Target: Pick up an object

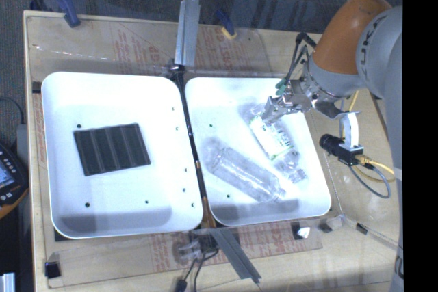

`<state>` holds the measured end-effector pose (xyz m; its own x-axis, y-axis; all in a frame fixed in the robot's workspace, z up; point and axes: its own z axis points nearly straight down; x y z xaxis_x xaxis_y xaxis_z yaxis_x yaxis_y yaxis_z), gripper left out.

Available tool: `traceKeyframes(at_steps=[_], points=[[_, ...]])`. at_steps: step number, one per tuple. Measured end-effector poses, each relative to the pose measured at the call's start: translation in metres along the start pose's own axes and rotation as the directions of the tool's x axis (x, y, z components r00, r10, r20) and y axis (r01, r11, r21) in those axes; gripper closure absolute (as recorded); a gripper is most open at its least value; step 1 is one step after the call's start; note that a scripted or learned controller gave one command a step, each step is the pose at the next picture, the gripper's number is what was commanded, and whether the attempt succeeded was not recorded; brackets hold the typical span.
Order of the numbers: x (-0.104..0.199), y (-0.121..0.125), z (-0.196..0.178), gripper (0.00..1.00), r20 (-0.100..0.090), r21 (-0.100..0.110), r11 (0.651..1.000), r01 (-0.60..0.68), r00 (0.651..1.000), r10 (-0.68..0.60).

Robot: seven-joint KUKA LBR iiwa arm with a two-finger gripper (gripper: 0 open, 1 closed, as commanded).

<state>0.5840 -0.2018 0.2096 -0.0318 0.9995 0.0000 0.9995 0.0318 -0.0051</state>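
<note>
I see two bins side by side on the table (102, 37). In the left bin (61, 89) a ribbed tray (111, 148) lies left of centre. In the right bin (219, 96) two bottles lie: one bottle (243, 174) toward the front, a labelled bottle (274, 137) behind it to the right, with the gripper (275, 106) over its far end.

Bench (102, 34): pale wood-coloured top, printed sheet over it. Two white bins directly on it, side by side, touching along the middle. Left bin (61, 208), right bin (226, 212). Grey metal bar (185, 31) lies on the bench behind the seam between them; another grey bar (233, 256) at the front edge. Two blue clamps (68, 8) at the back edge, well apart.
</note>
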Motion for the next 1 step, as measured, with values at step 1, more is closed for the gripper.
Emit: traceKeyframes(at_steps=[1], points=[[-0.0076,-0.0245,0.0414,0.00,-0.002,0.000,0.961,-0.275,0.961,0.275]])
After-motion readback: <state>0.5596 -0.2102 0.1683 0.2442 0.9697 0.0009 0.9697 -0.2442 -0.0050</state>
